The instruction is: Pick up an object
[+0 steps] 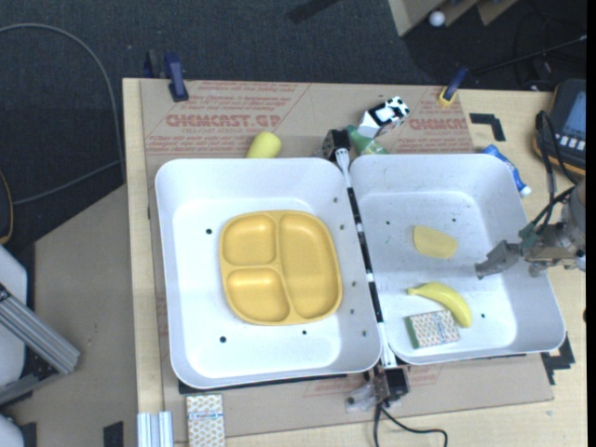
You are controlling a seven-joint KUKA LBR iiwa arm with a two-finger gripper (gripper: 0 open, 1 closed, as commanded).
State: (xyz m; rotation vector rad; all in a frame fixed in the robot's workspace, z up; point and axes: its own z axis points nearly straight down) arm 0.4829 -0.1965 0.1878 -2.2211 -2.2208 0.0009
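One claw (486, 267), low over the right bin (466, 182), close to that bin's right edge and about halfway along it, reaching in from the right on a grey arm (551, 246). Open or shut: cannot tell from this slant. Nothing seen gripped. Nearest to it, a banana (444, 301), lying on the bin floor just toward the front edge from the claw, apart from it, curved, with its stalk end pointing at the middle wall. Touching or nearly touching the banana's front side, a small patterned packet (432, 329), flat, by the right bin's front edge. Further back, near the bin's middle, a pale yellow piece (435, 242), flat and rounded, well clear of the banana and apart from the claw. Across the middle wall, a left bin (169, 250) with a yellow divided plate (279, 266) sitting at its centre, three compartments, all bare. Beyond both bins, on the bench (140, 156): a small yellow fruit (264, 144) just behind the left bin's back edge, a black-and-white toy (387, 113) behind the right bin's back left corner, a blue clamp (174, 75) at the bench's back left corner, and another patterned box (205, 417) at the bench's front edge.
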